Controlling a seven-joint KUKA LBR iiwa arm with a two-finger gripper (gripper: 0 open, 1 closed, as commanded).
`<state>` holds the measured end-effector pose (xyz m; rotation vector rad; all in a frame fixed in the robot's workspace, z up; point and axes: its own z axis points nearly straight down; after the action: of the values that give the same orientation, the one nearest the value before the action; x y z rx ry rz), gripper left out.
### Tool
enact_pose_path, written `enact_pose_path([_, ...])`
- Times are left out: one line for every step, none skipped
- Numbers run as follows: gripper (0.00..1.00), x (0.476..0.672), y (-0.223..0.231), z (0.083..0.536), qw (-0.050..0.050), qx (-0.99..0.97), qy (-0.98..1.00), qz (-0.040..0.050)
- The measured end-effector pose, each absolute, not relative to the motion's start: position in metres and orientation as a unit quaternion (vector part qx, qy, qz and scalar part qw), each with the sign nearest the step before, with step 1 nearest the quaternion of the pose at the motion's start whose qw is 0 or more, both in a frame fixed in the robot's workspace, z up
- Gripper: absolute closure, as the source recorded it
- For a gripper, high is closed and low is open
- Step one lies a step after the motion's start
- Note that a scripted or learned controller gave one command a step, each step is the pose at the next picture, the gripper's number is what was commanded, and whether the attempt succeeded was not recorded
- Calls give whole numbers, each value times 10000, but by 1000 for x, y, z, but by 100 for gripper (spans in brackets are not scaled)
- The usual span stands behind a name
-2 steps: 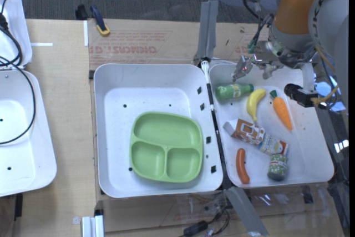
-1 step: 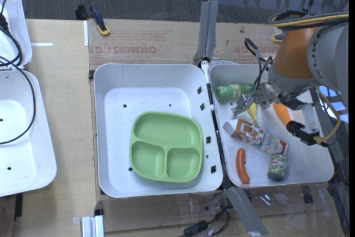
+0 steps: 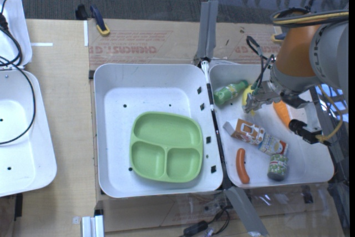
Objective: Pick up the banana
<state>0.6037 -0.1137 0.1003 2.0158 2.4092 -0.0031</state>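
The grey arm's gripper [image 3: 254, 101] hangs low in the right white plastic bin [image 3: 319, 175], directly over a yellow banana [image 3: 246, 95] that peeks out beside a green plastic bottle [image 3: 228, 92]. I cannot tell how the gripper is set. Nearby lie an orange carrot [image 3: 282, 113], a juice carton [image 3: 258, 137], a red sausage [image 3: 242, 166] and a green can [image 3: 278, 166]. The left white bin [image 3: 111, 119] holds a green divided plate [image 3: 166, 146].

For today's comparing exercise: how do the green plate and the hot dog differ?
The plate lies in the left bin; the hot dog lies in the right bin. The plate is green, the hot dog orange-red. The plate is broad with three compartments, the hot dog small and slim. Both lie flat, untouched.
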Motion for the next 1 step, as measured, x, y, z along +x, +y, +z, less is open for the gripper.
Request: enact_pose_path([0, 604, -114, 100, 3, 6416, 7671, -9])
